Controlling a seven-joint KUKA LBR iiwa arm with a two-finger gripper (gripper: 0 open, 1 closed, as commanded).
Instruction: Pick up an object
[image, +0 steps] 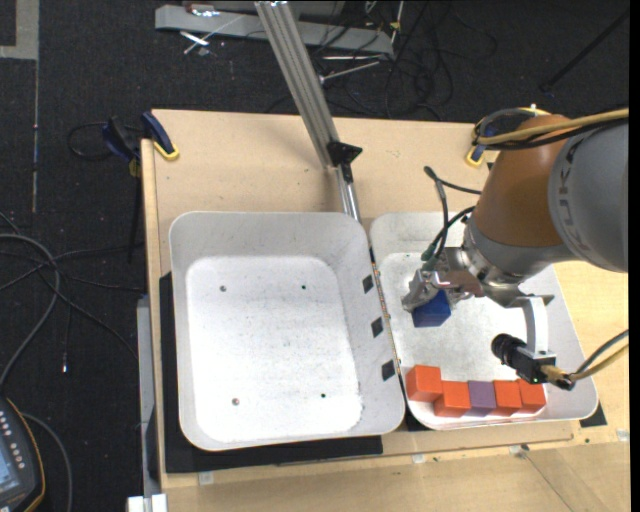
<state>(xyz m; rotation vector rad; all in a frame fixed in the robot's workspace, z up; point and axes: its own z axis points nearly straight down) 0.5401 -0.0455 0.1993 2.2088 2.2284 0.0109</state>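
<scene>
Right bin (575, 395): gripper (428, 300) clenched on blue block (432, 314); row of orange blocks (440, 388) with one purple block (482, 396) along near wall.

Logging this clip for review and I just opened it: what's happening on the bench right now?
A grey KUKA arm reaches in from the right over the right bin. Its pincer sits low in that bin with a blue block right at its tip; whether the block is actually gripped can't be told from this angle. A row of orange blocks with one purple block among them lies along the bin's near edge. The left bin sits alongside.
</scene>
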